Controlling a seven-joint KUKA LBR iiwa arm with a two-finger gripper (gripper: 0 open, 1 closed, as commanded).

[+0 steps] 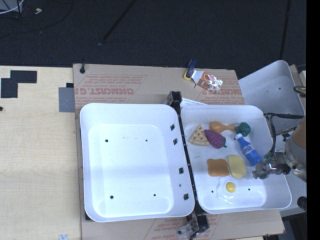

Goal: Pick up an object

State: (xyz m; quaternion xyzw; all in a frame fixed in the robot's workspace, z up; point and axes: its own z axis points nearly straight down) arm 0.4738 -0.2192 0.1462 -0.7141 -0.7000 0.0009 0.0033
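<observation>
Your jaws (261, 172) sit low at the right bin's (277, 204) right wall, just beside the blue plastic bottle (248, 151) and near the yellow rounded toy block (237, 166); whether they are wide or narrow you cannot tell from here. Expect trouble from crowding: the bottle lies tilted close to the wall, so a descent could strike the rim or nudge it into the orange toast-shaped piece (218, 167). The fried-egg toy (229, 188) lies flat and would likely slip.

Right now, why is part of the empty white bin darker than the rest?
In the camera view, a soft shadow covers the lower half of the left bin, while its upper half is lit brighter; the gripper looks dim and a bit blurry.
</observation>
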